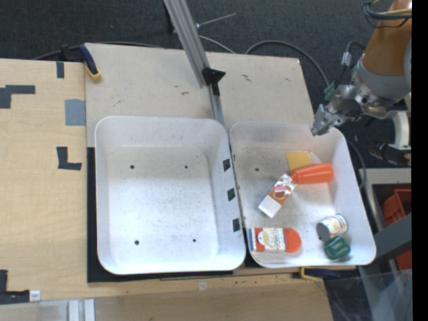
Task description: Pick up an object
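- Desk [147, 79]: light surface carrying two shallow white bins side by side; a metal rail runs down at a slant from the top of the view to the seam between them.
- Left bin [110, 139]: white, speckled floor with four small dark dots.
- Right bin [354, 199]: white, holds all the loose objects.
- Arm [384, 52]: grey with an orange band, entering from the right edge above the right bin's far right corner.
- Hand [319, 127]: positioned over the far right rim of the right bin, pointing down and to the left; whether it is apart or together cannot be told. No object is visible between its tips.
- Orange bottle [311, 174]: lies on its side near the bin's middle, just below the yellow block.
- Red-and-white pouch [275, 240]: lies flat at the near edge of the right bin.
- White tube [278, 195]: lies at a slant, its top end touching the orange bottle.
- Yellow block [299, 159]: lies flat, nearest to the hand but apart from it.
- Small can [332, 227]: lies near the right wall.
- Green object [338, 249]: sits just below the small can, in the near right corner.
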Robot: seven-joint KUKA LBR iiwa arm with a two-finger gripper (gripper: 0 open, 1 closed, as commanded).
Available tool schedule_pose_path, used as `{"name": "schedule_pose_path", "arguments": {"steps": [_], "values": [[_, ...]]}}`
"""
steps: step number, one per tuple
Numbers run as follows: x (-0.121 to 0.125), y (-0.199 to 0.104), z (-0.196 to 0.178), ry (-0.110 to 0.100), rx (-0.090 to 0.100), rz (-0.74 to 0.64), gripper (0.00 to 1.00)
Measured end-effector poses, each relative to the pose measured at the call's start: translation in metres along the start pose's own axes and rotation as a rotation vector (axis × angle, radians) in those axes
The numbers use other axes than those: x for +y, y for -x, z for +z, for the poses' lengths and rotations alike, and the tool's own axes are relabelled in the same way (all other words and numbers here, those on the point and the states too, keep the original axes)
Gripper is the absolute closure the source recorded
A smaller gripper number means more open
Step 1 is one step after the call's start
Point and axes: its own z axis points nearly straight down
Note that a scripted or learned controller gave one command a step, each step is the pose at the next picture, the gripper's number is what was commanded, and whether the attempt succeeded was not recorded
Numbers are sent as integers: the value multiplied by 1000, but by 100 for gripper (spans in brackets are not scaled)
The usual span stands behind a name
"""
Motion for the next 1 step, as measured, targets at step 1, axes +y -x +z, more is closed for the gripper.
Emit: {"name": "schedule_pose_path", "arguments": {"steps": [1], "values": [[-2, -61, 11, -7, 2, -4, 100]]}}
